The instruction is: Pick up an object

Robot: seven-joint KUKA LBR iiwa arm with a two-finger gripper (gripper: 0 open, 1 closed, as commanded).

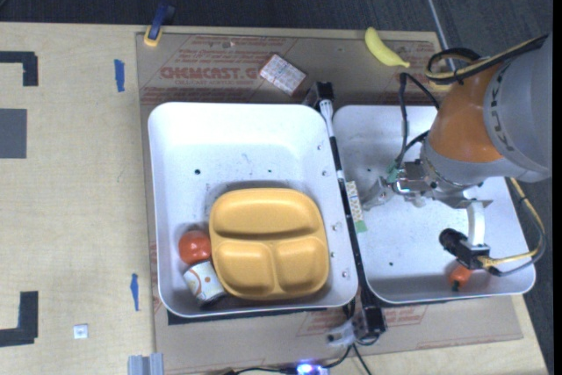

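Camera view puts the likeliest pick, a small orange object [457, 276], near the front edge of the right bin [378, 127], just beside a black part of my rig. My gripper [406, 182] hangs over that bin's middle, well apart from it; whether it is wide or narrow I cannot tell, since my wrist covers it. Risk: I descend on bare floor and close on nothing. The yellow tray [268, 240] in the left bin [237, 123] partly hides an orange ball [192, 245] and a striped piece [203, 280].
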